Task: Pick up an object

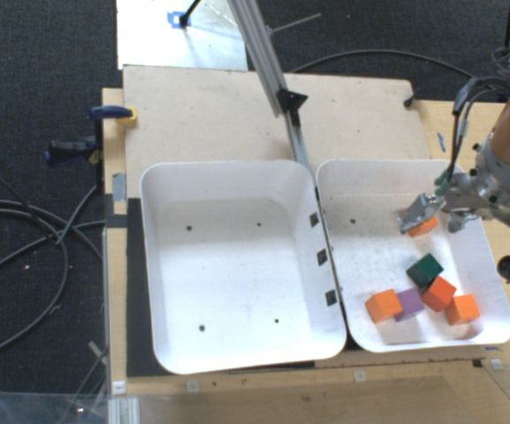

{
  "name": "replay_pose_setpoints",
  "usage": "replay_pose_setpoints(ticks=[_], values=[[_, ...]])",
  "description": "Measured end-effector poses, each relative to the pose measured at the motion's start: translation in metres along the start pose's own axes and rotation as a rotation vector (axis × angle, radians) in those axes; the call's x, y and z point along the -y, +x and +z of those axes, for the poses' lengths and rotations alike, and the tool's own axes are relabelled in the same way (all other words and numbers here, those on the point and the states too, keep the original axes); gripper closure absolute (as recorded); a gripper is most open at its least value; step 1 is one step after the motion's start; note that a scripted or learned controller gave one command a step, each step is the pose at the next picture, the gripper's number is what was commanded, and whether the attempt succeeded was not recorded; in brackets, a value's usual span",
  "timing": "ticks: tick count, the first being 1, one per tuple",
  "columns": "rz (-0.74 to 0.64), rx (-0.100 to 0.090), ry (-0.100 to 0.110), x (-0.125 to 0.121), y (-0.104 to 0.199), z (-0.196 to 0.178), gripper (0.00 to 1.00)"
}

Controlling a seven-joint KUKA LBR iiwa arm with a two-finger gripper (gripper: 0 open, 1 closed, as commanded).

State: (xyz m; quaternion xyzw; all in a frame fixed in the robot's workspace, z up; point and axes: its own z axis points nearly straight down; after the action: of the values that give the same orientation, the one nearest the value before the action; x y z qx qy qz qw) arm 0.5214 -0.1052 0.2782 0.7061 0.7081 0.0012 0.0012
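My gripper (pixel 433 217) hangs over the back of the right bin (pixel 369 237), at the end of the grey arm that comes in from the right. A small orange block (pixel 424 227) sits right at its left tip, partly covered by it. I cannot tell whether the block is held or rests on the bin floor. Near the front of the same bin lie a dark green block (pixel 425 270), a red-orange block (pixel 439 293), a purple block (pixel 410 303) and two orange blocks (pixel 382 306) (pixel 463 309).
The left bin (pixel 228 263) stands beside the right one, with a ridge carrying black tabs (pixel 323 256) between them. A slanted metal pole (pixel 259 42) crosses the back of the bench. A blue clamp (pixel 104 113) grips the bench's left edge.
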Motion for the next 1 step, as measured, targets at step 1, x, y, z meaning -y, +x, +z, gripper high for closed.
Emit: replay_pose_setpoints(ticks=[1], values=[[0.006, 0.001, 0.009, 0.0069, -0.0784, 0.1323, 0.00]])
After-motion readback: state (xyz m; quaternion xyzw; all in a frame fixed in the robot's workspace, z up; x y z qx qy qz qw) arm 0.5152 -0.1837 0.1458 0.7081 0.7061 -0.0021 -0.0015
